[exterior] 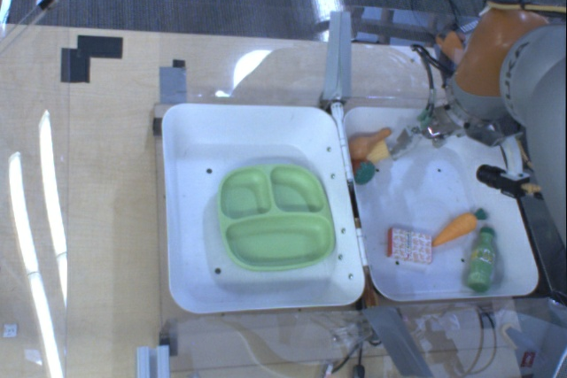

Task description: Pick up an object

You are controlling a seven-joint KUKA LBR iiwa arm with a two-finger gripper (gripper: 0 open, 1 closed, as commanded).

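Right bin: two carrots, one bottle.

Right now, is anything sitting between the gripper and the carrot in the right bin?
Nothing visible. The gripper is at the right bin's far side; the carrot lies nearer the camera across bare floor, with the green bottle beside it.

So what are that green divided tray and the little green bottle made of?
The green divided tray looks like moulded plastic: uniform matte colour, rounded compartments. The small green bottle also seems plastic, its surface slightly glossy with a printed label, though it is too small to be sure.
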